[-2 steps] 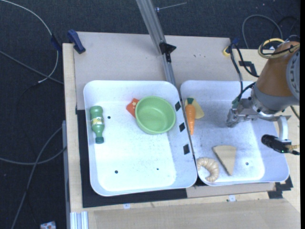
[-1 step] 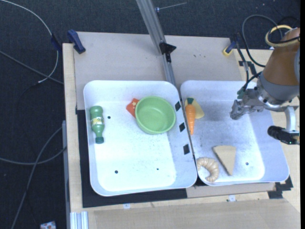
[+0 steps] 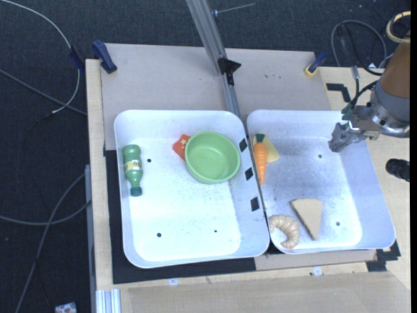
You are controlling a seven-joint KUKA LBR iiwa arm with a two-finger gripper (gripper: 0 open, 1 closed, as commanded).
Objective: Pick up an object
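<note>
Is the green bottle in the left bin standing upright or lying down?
Lying down. The green bottle rests on its side on the floor of the left bin, its whole length showing, with the cap pointing toward the bin's front edge.

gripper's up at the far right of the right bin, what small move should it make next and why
Probably slide toward the near edge of the right bin and stop above the tan wedge. The gripper hangs over bare floor with nothing between its fingers, and the wedge looks like the closest object, lying flat with some room around it. The carrot lies against the far wall.
</note>
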